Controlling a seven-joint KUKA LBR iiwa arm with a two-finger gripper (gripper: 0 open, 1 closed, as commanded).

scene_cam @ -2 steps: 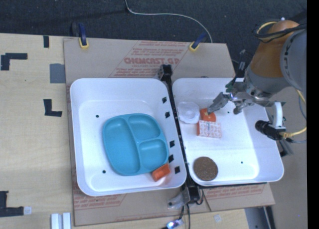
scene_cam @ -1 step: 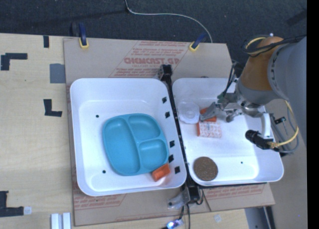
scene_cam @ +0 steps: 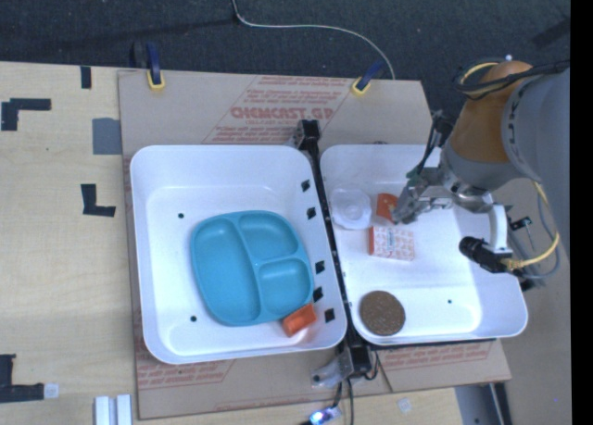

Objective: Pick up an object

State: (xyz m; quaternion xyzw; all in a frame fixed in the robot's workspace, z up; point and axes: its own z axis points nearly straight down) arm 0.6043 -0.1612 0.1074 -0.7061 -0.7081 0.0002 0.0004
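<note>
**Gripper down in right bin, no pick confirmed yet**

Arm (scene_cam: 505, 131) reaches in from the right, gripper (scene_cam: 405, 206) low inside the right bin (scene_cam: 491, 317), tip at or just beside a small orange block (scene_cam: 385, 204); contact can't be confirmed from this angle; whether the claw is spread or closed can't be told, it's dark and small against the bin floor; nothing visibly lifted, so the pick reads as not done: grasp and lift both remain, by my judgement

Likely target is the orange block, near the middle of the right bin; a white and orange carton (scene_cam: 393, 242) lies just below it, close enough to get nudged or caught instead; clear cup (scene_cam: 350, 207) sits just left of the block, near the bin divider; brown round disc (scene_cam: 381, 312) well apart toward the near edge, no obstruction

Left bin (scene_cam: 153, 182) holds a blue divided tray (scene_cam: 248, 264) and a small orange piece (scene_cam: 298, 320) touching its lower corner; far from the gripper, irrelevant for now; crowding around the block is the main risk
</note>
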